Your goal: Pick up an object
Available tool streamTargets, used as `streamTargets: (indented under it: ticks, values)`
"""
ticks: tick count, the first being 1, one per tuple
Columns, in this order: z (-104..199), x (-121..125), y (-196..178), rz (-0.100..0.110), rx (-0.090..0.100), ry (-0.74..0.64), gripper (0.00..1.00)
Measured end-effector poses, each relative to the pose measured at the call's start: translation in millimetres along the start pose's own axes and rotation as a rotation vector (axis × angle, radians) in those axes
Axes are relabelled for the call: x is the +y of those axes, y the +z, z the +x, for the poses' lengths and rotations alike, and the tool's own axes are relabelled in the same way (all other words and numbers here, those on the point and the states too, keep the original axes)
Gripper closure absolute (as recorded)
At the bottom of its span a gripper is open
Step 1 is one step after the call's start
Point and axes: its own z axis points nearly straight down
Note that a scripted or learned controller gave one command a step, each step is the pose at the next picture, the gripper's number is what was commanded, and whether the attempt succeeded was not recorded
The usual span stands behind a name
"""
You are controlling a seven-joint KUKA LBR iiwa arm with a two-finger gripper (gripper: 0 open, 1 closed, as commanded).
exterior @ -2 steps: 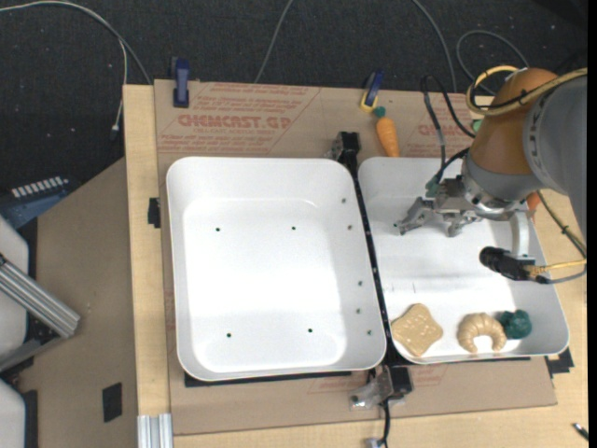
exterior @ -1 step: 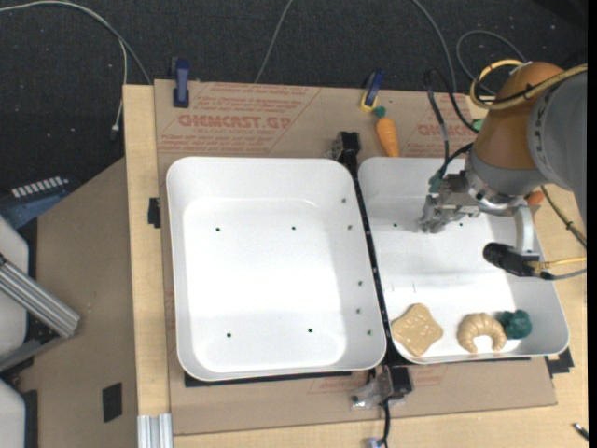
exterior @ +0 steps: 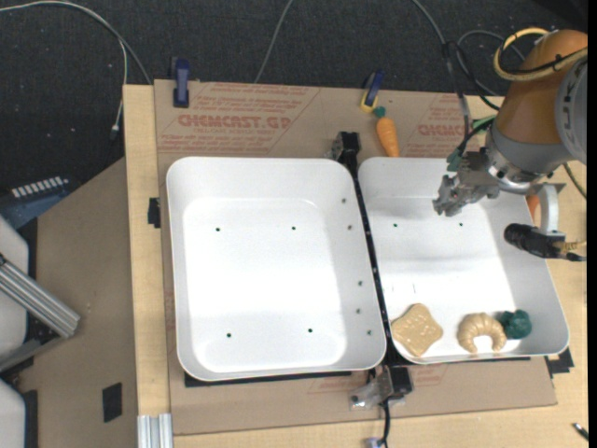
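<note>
In the right-hand shallow white plastic bin [exterior: 438, 259], a tan square cracker-like toy [exterior: 416, 329], a pale croissant-shaped toy [exterior: 482, 332] and a small dark-green lump [exterior: 515, 323] line the near edge. Your two-finger gripper [exterior: 455, 197] hangs over the bin's far edge, well apart from all three; whether it is open cannot be told. Carry it toward the near edge, centre over the croissant, then descend straight.

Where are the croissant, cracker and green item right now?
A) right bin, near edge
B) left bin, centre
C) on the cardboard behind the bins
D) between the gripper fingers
A: the cracker, croissant and green item lie in a row along the near edge of the right bin, well apart from the gripper up at the bin's far side.
</note>
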Motion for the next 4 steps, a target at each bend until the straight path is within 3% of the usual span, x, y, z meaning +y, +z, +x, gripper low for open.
streamTargets:
  ticks: [1, 2, 4]
  values:
    - [2, 0, -63, 0.0, 0.0, 0.0, 1.0]
    - [2, 0, -78, 0.005, 0.001, 0.0, 1.0]
    - [96, -33, -66, 0.007, 0.002, -0.004, 1.0]
